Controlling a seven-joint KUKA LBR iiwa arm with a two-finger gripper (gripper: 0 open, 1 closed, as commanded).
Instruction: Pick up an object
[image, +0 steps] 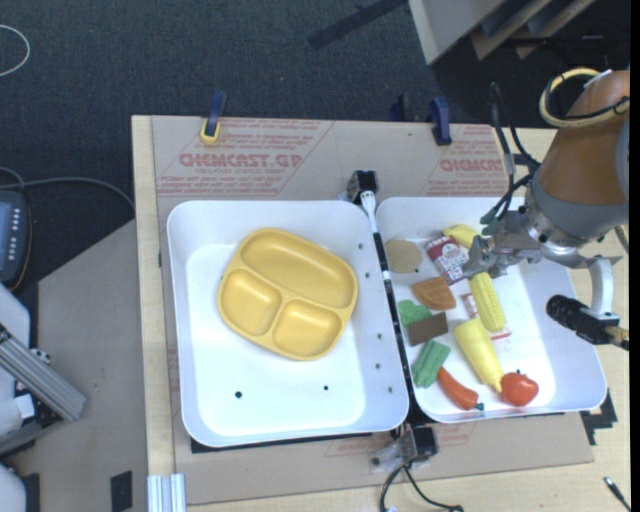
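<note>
Over the right bin, the end effector hangs low beside the corn cob (whether it is open or closed I cannot tell). Nothing looks lifted; the toy foods lie in the bin, so grasp and lift remain.
</note>
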